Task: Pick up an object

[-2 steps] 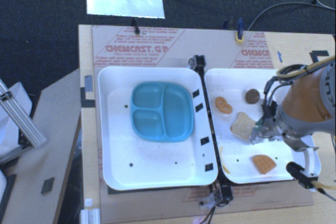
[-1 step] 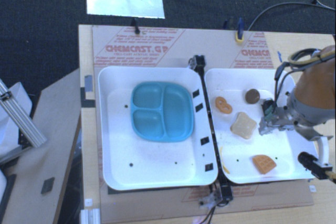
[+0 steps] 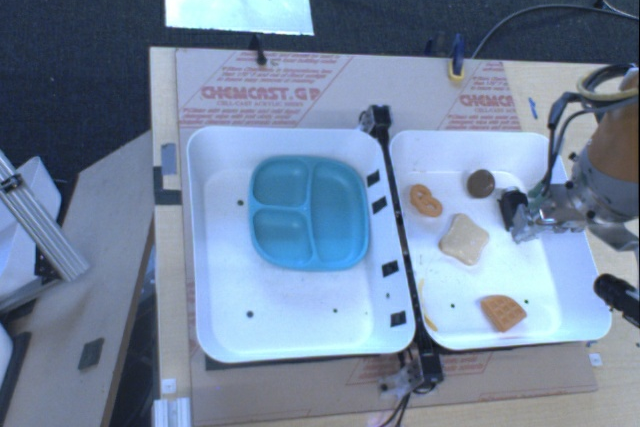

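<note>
I see the arm cut off at the frame's right edge, its dark fingers low inside the right bin; I cannot tell how far apart they sit or whether they grip anything. Around them lie a round brown ball at eleven o'clock, a pale bread-like slice at eight, a pretzel, and a ridged orange waffle wedge. The left bin holds a smooth blue divided plate.
</note>
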